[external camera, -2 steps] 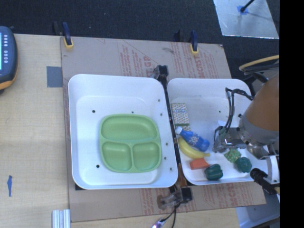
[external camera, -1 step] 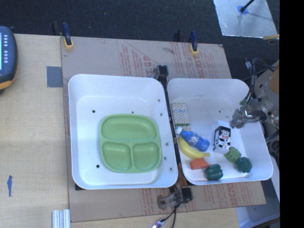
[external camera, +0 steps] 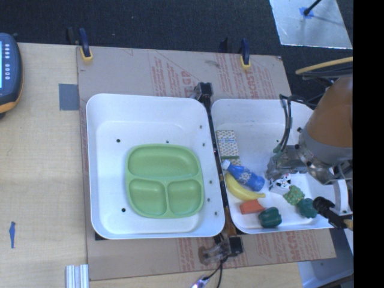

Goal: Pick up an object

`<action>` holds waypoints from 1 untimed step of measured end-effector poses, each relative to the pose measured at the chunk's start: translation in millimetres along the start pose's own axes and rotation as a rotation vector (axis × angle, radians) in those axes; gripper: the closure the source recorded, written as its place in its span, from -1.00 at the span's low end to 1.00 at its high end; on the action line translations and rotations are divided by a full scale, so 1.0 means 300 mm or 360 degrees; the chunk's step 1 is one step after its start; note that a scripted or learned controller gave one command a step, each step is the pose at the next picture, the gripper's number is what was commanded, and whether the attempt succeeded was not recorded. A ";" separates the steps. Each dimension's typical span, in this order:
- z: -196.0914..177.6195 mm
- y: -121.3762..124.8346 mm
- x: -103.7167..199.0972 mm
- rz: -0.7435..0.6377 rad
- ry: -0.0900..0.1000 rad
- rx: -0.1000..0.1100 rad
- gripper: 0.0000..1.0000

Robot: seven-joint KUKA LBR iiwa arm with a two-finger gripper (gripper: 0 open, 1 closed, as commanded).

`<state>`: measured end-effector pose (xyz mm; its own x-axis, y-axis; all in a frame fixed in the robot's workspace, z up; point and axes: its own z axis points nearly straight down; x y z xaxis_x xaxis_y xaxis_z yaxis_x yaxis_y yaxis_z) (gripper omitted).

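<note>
**Mia:** Where is the pincer [external camera: 281, 174]?

**Ben:** It is down low in the right bin [external camera: 258, 116], at the end of the grey arm [external camera: 329, 125] with the orange band. It sits near the middle of that bin.

**Mia:** Is it open or shut?

**Ben:** I cannot tell. The wrist hides too much of it, and I see nothing held in it.

**Mia:** What can it pick up?

**Ben:** Lots of toys lie close by. Just under the pincer, toward the near edge of the bin, is a small black and white thing [external camera: 280, 183]. It looks like it touches the pincer, but I am not sure. Next to that, a bit more toward the arm's side, is a bumpy light green toy [external camera: 294, 194], and past it a dark green one [external camera: 307, 208].

**Mia:** And on the other side?

**Ben:** To the side away from the arm lies a blue bottle [external camera: 245, 174]. It is near the pincer but not touching it. A yellow banana [external camera: 240, 189] lies just below the bottle and touches it. Closer to the near edge are an orange block [external camera: 251, 206] and a green pepper [external camera: 270, 218], side by side.

**Mia:** Anything else?

**Ben:** A small packet with a checked pattern [external camera: 227, 144] lies by the far-side wall of that bin, well apart from the pincer. The left bin [external camera: 102, 137] holds a green tray with three parts [external camera: 163, 180], far from the pincer.
</note>
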<state>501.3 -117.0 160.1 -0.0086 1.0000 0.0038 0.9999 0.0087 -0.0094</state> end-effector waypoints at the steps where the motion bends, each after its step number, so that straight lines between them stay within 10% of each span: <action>1: 0.147 -0.023 -0.110 0.0003 -0.0008 -0.0031 1.00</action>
<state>494.4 -149.9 116.0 -0.0066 1.0000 -0.0014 0.9999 0.0066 0.0103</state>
